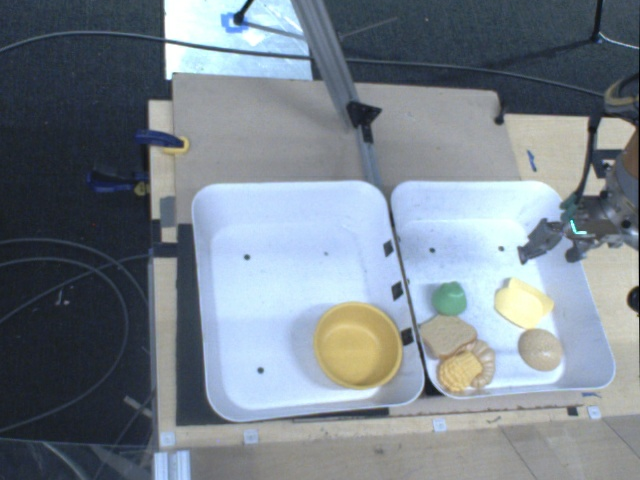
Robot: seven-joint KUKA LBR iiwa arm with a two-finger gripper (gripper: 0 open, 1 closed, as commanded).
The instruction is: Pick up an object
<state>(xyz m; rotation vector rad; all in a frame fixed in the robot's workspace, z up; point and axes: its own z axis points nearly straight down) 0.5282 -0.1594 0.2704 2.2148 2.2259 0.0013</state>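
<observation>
Along the near edge of the right bin (600, 363), toward its near-left corner, a ridged yellow corn piece (465, 370) is found lying against a tan bread slice (446, 334), the two touching. Toward the near-right corner a round beige ball (540, 349) is noted, set apart from the corn. Just beyond the ball a pale yellow wedge (523, 302) is seen, its long axis running slantwise from the bin's middle toward the right wall. A green rounded piece (450, 297) is placed near the left wall, just beyond the bread. In the left bin (215, 268) a yellow bowl (357, 343) is observed near the near-right corner. Farther back, over the right edge of the right bin, the gripper (550, 243) is held above the floor of the bin, its dark fingers (533, 245) appearing spread, with nothing seen between them. The wedge is judged the nearest candidate: it lies nearward and slightly leftward of the gripper, near but not touching. A short descent toward the near edge would be called for, with the fingers set across the wedge's short axis.
</observation>
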